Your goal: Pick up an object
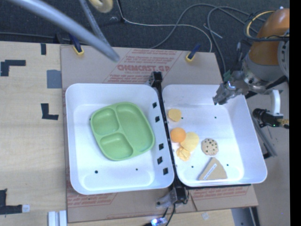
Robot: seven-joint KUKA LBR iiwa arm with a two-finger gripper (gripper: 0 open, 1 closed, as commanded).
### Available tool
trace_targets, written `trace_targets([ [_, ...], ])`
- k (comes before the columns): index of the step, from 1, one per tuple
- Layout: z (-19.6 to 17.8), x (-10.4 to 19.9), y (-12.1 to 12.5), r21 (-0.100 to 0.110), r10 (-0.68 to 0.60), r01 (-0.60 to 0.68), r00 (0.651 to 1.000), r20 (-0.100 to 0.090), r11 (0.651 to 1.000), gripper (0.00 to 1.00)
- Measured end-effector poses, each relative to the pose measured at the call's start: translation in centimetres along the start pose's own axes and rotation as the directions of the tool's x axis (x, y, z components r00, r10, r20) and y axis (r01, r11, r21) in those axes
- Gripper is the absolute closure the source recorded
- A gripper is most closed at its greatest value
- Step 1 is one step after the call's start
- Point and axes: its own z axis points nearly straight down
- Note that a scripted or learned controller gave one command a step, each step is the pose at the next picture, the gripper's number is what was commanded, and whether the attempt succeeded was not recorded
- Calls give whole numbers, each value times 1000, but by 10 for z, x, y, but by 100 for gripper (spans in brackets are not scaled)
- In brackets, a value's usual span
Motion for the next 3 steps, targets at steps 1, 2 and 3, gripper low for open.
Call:
trace_targets([
  [1, -47, -8, 0, 0, 0, 0, 1000, 1, 1000, 100],
  [2, -42, 49, -20, 5, -3, 3, 1000, -1, 1000, 100],
  [3, -24, 102, -30, 6, -3, 3, 1000, -1, 1000, 100],
])
